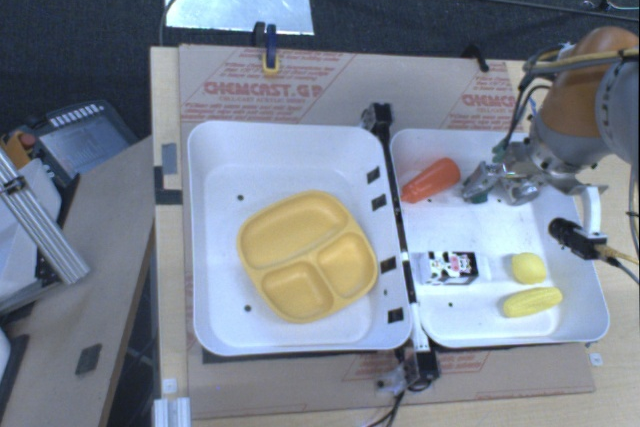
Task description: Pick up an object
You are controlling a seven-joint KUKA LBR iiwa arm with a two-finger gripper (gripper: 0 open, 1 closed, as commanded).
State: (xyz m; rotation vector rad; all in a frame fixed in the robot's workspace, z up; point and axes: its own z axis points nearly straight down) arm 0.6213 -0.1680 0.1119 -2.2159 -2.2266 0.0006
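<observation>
- Since the jaws (487, 183) sit in the right bin (596, 323), upper right of frame, we cannot tell their state
- The carrot (431, 180) just left looks light, stiff, slippery; we'd grip mid-body

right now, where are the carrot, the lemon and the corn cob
carrot (431, 180): camera view, middle of its body
lemon (528, 267): camera view, its centre
corn cob (531, 302): camera view, middle of its length
</observation>
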